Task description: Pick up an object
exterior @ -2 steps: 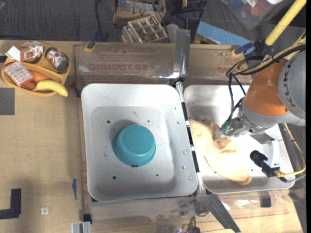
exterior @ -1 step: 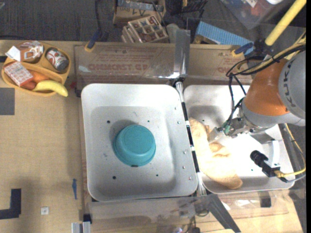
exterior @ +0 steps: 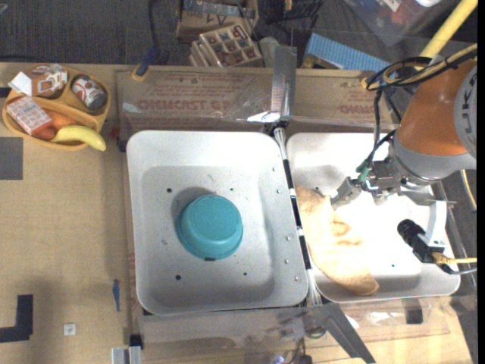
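Arm (exterior: 436, 120): cut off by the right edge; its body covers the far right corner of the right bin (exterior: 394, 275)

Pincer (exterior: 342, 193): small and dim above the tan cloth (exterior: 333, 241); contact with the cloth cannot be judged

Yellow tray (exterior: 106, 103) on the counter (exterior: 61, 226): packet labels too small to read

White speck (exterior: 70, 328) near the counter's front: too small to identify

Black mark (exterior: 24, 313) beside it: runs off the left edge

Clutter (exterior: 227, 21) beyond the counter: dim, cut off by the top edge
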Controlling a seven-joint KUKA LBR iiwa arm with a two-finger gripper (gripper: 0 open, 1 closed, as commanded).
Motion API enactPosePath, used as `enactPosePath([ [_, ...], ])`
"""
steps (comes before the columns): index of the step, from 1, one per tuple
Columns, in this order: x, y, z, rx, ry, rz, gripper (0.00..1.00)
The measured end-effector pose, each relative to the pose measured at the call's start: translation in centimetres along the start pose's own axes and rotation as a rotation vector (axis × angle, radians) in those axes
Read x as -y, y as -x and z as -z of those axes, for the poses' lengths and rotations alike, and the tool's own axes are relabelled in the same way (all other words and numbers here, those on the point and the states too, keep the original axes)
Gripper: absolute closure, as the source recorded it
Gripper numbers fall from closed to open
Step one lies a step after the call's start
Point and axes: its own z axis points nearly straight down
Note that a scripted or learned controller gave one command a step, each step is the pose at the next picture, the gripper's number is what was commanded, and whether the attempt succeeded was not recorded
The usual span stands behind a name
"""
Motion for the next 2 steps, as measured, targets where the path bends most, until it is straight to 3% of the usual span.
enactPosePath([
  [1,0.6,2.6,-9.2,0.000,0.012,-0.063,0.00],
  [2,1.4,0.7,-9.2,0.006,0.018,-0.034,0.00],
])
